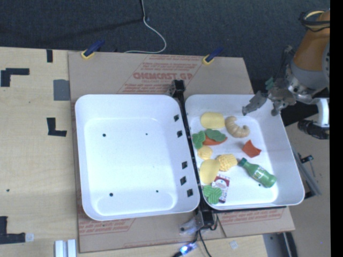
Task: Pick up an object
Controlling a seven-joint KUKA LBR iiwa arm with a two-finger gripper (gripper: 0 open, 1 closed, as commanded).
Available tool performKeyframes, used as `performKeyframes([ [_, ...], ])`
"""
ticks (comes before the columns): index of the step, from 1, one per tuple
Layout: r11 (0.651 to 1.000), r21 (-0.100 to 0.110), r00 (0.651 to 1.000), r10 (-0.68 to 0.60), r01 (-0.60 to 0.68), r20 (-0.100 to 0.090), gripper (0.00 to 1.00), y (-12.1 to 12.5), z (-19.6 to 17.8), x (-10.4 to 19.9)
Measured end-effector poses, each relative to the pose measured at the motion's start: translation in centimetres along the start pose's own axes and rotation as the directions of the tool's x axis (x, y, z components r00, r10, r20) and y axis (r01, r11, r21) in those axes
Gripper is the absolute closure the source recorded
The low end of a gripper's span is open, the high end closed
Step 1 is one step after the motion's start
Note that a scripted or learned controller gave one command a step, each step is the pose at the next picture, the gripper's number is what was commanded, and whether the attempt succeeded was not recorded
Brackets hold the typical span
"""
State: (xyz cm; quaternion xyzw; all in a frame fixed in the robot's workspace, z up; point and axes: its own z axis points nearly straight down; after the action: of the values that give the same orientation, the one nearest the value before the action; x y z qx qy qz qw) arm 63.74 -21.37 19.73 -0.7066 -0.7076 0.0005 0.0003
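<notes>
Camera view looks down on two white bins side by side; the left bin (128, 154) is bare, and the right bin (284, 159) holds every object worth picking. These lie in a loose cluster toward the divider: a yellow lemon-like piece (213, 120), a tan croissant (237, 127), a green and orange vegetable (210, 138), a small red piece (251, 149), a corn cob (226, 161), a green bottle (258, 173), and a small printed packet (220, 186) near the front rim.

The arm (311, 52) reaches in from the right; its gripper (263, 103) hovers above the far right corner of the right bin, apart from all the objects, with nothing between its fingers; whether they stand wide or narrow I cannot tell, since they blur into dark prongs.

My judgement is that the approach is in hand and no grasp has begun; the next move calls for travel toward the cluster, then a descent over one piece; the croissant and the red piece lie nearest.

The arm's upper part is cut off by the picture's edge; several small yellow pieces are hard to name.
</notes>
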Motion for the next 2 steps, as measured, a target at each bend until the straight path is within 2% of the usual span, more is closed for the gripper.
performKeyframes([
  [1,1.000,0.011,1.000,-0.001,0.001,-0.005,0.00,-4.4,7.8,4.4],
  [2,1.000,-0.009,1.000,-0.004,0.004,0.008,0.00,1.3,10.9,9.0],
])
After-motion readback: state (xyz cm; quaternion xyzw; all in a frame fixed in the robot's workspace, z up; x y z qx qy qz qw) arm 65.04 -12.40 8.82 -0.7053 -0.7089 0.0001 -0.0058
